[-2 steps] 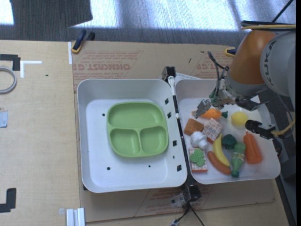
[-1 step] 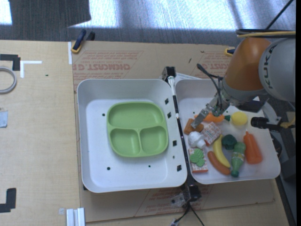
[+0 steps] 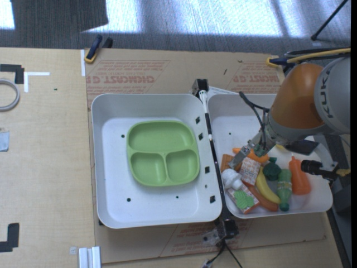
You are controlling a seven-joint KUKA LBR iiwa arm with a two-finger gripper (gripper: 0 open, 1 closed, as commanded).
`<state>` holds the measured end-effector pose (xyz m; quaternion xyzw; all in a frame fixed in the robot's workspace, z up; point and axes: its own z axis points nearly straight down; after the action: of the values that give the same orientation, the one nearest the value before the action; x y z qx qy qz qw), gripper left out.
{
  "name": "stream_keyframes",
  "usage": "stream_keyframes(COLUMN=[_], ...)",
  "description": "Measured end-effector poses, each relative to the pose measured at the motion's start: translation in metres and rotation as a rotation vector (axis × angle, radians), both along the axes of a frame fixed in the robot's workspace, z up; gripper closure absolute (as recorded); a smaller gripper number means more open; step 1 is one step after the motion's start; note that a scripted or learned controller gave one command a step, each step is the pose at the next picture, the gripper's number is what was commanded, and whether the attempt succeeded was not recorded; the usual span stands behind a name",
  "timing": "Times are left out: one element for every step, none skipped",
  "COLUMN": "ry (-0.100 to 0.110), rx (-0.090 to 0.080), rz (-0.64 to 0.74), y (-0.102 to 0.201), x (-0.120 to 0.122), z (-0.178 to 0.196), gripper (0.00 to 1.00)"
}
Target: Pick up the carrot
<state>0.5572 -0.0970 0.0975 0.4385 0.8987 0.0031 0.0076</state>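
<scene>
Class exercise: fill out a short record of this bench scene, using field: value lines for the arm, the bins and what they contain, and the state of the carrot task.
arm: grey KUKA arm with orange band, reaching in from the right over the right bin
gripper: gripper low above the toy pile, nothing seen between its fingers
left bin: left bin holds a green divided plate
right bin: right bin holds a pile of toy food, including a banana
carrot: carrot lies at the pile's right side, apart from the gripper
task state: carrot not yet picked up

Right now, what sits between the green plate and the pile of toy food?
In the camera view, the two bins' touching rims separate the green plate from the toy food, plus bare white bin floor.
</scene>
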Motion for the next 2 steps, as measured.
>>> stream_keyframes(ry=[0.0, 0.0], rx=[0.0, 0.0], rz=[-0.001, -0.001], y=[0.0, -0.0001], x=[0.0, 0.0], z=[0.0, -0.0001], gripper=[0.0, 0.0])
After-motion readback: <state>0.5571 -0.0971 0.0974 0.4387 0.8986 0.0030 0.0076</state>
